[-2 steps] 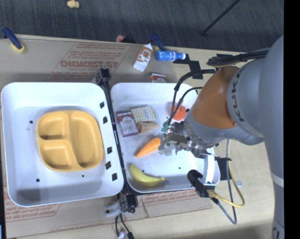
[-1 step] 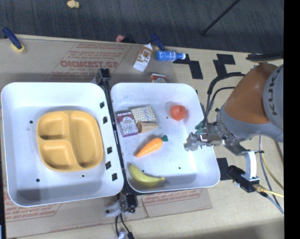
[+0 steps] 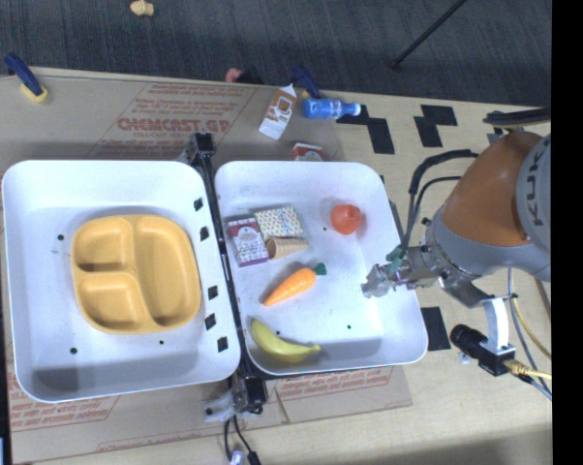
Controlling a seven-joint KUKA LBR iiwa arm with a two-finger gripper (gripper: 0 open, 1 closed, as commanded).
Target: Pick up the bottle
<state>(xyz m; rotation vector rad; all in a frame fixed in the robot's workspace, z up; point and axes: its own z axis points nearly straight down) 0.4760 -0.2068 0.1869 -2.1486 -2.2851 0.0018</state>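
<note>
Bottle (image 3: 328,108) sits outside the bins, top centre.
Cardboard (image 3: 175,122) reads "CHEMCAST GP"; gripper (image 3: 377,283) hovers over right bin (image 3: 400,325) edge, can't tell its grip.

Two bins side by side on surface (image 3: 437,376). Left bin (image 3: 30,260): divided tray (image 3: 137,269) at centre. Right bin (image 3: 369,187): two small packets (image 3: 262,231) near left wall, tomato (image 3: 347,218) toward far right, carrot (image 3: 291,286) mid, banana (image 3: 282,342) at near edge. Gripper (image 3: 379,281) over right rim. Bottle (image 3: 325,108) on surface behind right bin.
</note>
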